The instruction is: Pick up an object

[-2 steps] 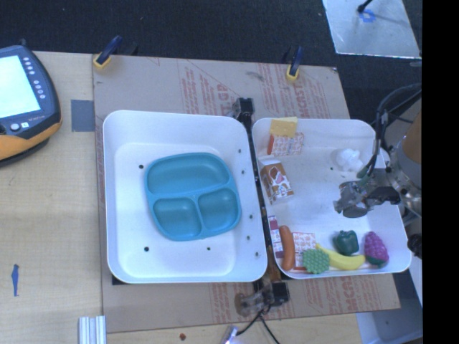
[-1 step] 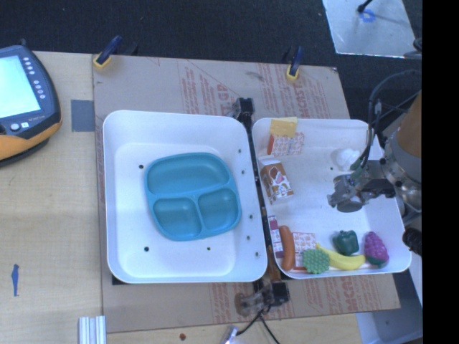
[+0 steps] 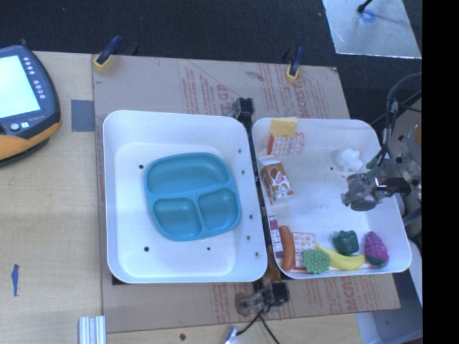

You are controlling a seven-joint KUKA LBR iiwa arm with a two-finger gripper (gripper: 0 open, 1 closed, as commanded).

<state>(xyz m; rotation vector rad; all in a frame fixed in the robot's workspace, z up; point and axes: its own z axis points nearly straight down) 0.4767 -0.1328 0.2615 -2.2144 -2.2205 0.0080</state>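
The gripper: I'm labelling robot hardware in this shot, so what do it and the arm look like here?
The gripper is a compact grey metallic block with dark parts, blurred against the right bin. Behind it sits grey arm hardware, with thin black cables looping above.

Two white bins [image 3: 115,192]; one blue tray [image 3: 192,196]; about nine toy foods [image 3: 344,260]

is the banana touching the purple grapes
Cannot tell. In the camera view the banana tip reaches the purple grapes, but the blur hides whether a gap remains.
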